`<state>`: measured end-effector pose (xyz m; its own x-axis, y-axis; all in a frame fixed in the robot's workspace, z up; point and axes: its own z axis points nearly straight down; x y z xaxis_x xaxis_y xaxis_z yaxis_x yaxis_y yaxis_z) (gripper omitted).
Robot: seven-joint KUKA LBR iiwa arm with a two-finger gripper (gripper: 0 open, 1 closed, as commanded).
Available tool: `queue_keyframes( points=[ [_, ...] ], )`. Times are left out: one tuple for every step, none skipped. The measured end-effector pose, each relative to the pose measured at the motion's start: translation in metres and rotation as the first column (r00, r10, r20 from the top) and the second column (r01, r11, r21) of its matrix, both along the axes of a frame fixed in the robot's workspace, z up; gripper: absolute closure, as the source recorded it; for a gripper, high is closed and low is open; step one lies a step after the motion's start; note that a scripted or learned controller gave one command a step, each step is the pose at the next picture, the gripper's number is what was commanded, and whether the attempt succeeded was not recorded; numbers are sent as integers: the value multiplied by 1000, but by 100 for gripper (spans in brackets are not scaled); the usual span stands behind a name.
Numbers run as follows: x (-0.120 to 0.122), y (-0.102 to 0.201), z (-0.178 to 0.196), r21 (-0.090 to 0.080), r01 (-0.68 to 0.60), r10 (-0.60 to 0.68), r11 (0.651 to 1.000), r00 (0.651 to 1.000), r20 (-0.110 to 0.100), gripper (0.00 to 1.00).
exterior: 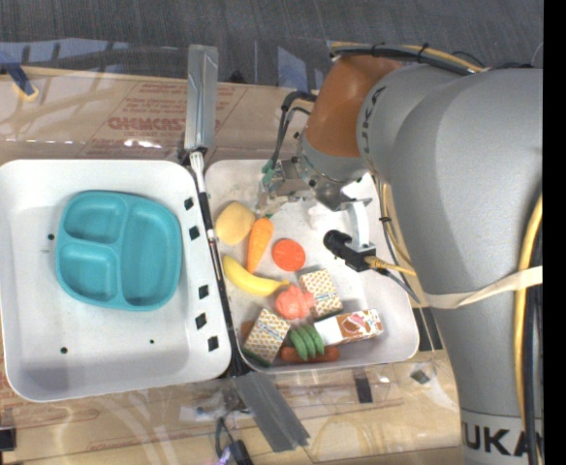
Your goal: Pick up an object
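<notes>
On the desk [89, 114], the left bin [12, 289] is smooth white plastic with rounded corners. It carries one teal plate [120, 249] with three compartments, soft in its edges. The right bin [404, 342] is the same kind and holds toy food. At its left side lie one pale yellow round potato [234, 223], one orange carrot [258, 243] that narrows to a point, and one curved yellow banana [250, 279]. Further right are one flat orange-red disc [288, 254], one pinkish round fruit [294, 302], two checkered blocks [319, 292], one green pepper-like piece [307, 342] and one printed carton [349, 326]. The pincer [281, 184] hangs over the far part of the right bin, just above the potato and the top of the carrot. If it is released or clenched, I cannot tell; nothing is seen between its tips.
</notes>
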<state>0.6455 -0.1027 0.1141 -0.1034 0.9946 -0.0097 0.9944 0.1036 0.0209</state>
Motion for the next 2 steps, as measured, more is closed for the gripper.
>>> queue_keyframes(
  points=[
    [0,0,0,0,0,0,1000,1000,0,0],
    [-44,8,-23,10,-187,187,982,982,-27,0]
  ],
)
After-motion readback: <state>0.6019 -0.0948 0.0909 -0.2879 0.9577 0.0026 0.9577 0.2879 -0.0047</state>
